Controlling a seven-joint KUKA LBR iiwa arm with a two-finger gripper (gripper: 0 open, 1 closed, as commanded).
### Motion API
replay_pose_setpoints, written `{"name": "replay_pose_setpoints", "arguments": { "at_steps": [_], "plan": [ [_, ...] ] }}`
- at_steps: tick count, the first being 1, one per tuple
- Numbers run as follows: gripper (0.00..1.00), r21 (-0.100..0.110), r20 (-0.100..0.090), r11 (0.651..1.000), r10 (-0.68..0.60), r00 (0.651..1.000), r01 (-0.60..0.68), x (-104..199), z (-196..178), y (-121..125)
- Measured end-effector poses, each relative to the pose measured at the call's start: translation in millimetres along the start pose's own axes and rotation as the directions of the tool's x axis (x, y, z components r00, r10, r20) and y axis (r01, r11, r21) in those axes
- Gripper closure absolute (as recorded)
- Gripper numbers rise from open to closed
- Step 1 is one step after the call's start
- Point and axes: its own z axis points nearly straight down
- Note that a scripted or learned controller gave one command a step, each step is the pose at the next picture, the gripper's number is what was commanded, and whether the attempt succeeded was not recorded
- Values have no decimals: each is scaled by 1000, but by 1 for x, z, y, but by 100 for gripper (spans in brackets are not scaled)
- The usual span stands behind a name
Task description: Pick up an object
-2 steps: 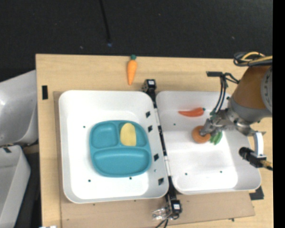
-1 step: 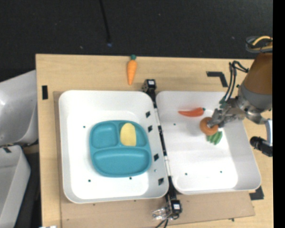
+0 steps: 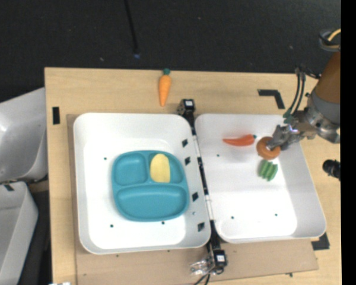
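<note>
Camera view, read from the left edge: a white bulky shape (image 3: 12, 141) sits off the bench in the left of the frame, beside the tan wooden bench top (image 3: 59, 94). On the bench the left bin (image 3: 89, 218) holds a blue divided plate (image 3: 148, 202) at its centre, and a pale yellow rounded object (image 3: 160, 168) lies in the plate's upper right compartment (a lemon or potato, by the look of it). Above the bins, on bare wood near the upper middle of the frame, a toy carrot (image 3: 164, 88) lies with its green top pointing away from the bins. A row of small black clips (image 3: 186, 106) runs along the seam where the two bins meet.

The right bin (image 3: 255, 218) carries three things in its upper half. A red chili pepper (image 3: 240, 140) lies roughly level, left of the others. Just right of it is a round orange-brown ring-shaped object (image 3: 267, 149), and just below that a small green ridged object (image 3: 267, 170), close to it but apart.

The gripper (image 3: 280, 139) reaches in from the right edge, under the arm's orange band (image 3: 331, 82), and its tip sits over the upper right part of the ring-shaped object. Whether the gripper is clenched, released or grasping anything cannot be told at this angle.
</note>
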Motion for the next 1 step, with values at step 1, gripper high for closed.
{"name": "replay_pose_setpoints", "arguments": {
  "at_steps": [1],
  "plan": [
    [100, -2, 0, 1000, -1, 1000, 1, -2, -55, 2]
  ]
}}
